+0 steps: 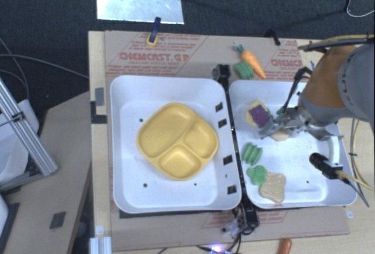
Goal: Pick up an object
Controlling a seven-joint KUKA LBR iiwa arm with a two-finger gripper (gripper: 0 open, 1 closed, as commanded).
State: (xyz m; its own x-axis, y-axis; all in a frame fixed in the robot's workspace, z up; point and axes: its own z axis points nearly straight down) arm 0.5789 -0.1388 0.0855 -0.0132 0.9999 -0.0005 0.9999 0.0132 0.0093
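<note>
My gripper (270,128) is low inside the right bin (304,188), reaching in from the right. Its tip lies just right of a purple-and-yellow toy (257,112) near the bin's back left. A pale tan piece (282,136) peeks out from under the gripper, partly hidden by it. Toward the front left of the bin lie a ribbed green toy (252,153), a darker green toy (256,174) and a tan cookie-shaped toy (273,187).
The left bin (123,188) holds a yellow compartment plate (177,140). Behind the right bin, on the cardboard, lie an orange carrot toy (254,61) and a green toy (243,70). A black part on a cable (326,166) hangs over the right bin's right side.
</note>
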